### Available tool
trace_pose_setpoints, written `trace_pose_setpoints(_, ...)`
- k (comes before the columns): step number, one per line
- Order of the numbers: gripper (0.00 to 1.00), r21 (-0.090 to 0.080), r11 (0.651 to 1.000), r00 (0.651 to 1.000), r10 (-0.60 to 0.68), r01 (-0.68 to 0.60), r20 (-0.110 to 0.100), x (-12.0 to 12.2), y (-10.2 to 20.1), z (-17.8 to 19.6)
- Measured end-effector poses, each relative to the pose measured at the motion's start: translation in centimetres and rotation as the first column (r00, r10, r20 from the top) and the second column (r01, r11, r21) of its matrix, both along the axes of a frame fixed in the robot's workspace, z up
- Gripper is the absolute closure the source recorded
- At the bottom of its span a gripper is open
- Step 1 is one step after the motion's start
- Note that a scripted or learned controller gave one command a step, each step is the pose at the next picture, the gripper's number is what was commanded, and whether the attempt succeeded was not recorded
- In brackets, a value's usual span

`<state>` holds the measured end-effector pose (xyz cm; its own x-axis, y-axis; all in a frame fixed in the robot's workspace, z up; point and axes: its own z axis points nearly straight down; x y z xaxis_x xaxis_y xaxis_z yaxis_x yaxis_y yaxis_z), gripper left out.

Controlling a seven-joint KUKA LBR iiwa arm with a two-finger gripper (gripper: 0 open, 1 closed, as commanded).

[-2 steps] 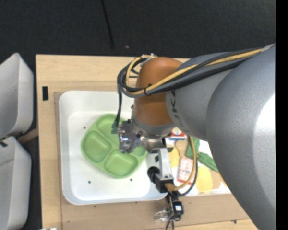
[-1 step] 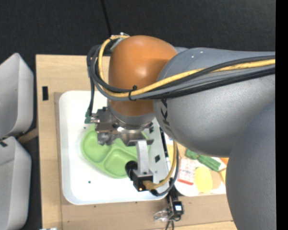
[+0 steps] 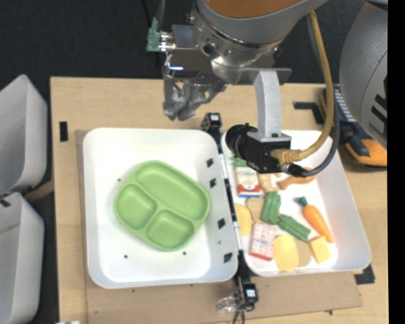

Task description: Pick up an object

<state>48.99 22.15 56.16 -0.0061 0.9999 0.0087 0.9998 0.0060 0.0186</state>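
Saw gripper [image 3: 184,105] above bench [image 3: 67,100], just behind left bin's [image 3: 94,248] back rim. Couldn't tell if jaws were spread or pressed together; made out no grasp on any obj. Found green divided plate [image 3: 162,206] mid left bin, well apart from gripper, toward view's bottom. Noted toy food in right bin [image 3: 351,248]: carrot [image 3: 317,221], red-white carton [image 3: 248,181], green pickle [image 3: 293,227], all lower right of gripper, apart from it.

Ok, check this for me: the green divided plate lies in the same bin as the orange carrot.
That is wrong. The camera view shows the green divided plate by itself in the left bin. The orange carrot lies in the right bin, among the other toy food.
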Motion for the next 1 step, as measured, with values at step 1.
trace_pose_setpoints(1, 1.00, -0.016, 1.000, 1.000, -0.011, 0.010, -0.030, -0.06, -4.37, -12.65)
